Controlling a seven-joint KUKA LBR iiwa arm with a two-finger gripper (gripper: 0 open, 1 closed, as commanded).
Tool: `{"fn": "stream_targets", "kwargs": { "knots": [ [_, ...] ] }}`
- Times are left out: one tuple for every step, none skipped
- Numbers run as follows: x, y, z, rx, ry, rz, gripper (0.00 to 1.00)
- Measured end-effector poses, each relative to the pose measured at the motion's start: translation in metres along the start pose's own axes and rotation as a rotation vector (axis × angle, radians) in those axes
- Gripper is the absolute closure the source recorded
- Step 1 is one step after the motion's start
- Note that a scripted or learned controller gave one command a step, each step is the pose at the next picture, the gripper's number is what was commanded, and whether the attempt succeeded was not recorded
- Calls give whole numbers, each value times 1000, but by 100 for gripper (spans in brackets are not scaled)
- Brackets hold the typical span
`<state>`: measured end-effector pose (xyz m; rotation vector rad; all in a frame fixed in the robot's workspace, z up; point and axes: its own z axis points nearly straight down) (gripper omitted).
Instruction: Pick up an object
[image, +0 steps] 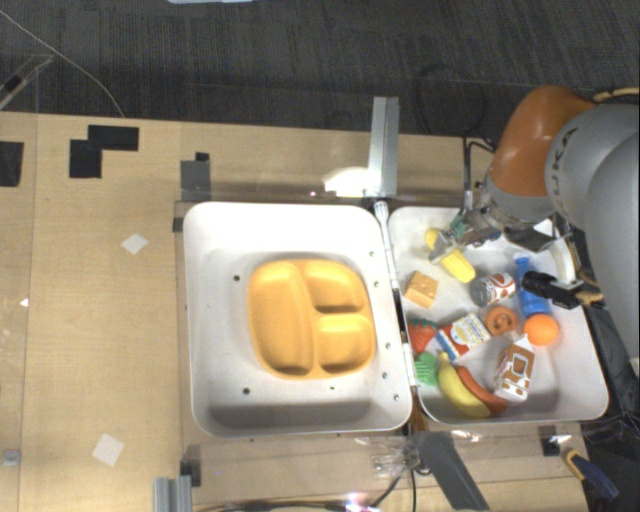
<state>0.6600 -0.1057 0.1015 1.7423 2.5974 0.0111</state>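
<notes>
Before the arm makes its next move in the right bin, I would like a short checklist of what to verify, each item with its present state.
1. Gripper is over the right bin, at its far left part: ok.
2. A target lies close: the yellow object sits just in front of the gripper: ok.
3. Something is between the fingers: cannot tell.
4. Target is free of neighbours: the tan block lies close beside the yellow object: not ok.
5. Left bin has a place to put things: the yellow divided tray lies flat in it: ok.
</notes>
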Motion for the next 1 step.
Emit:
{"fn": "stream_targets", "kwargs": {
  "knots": [
    [61, 39, -88, 2, 4, 211, 100]
  ]
}}
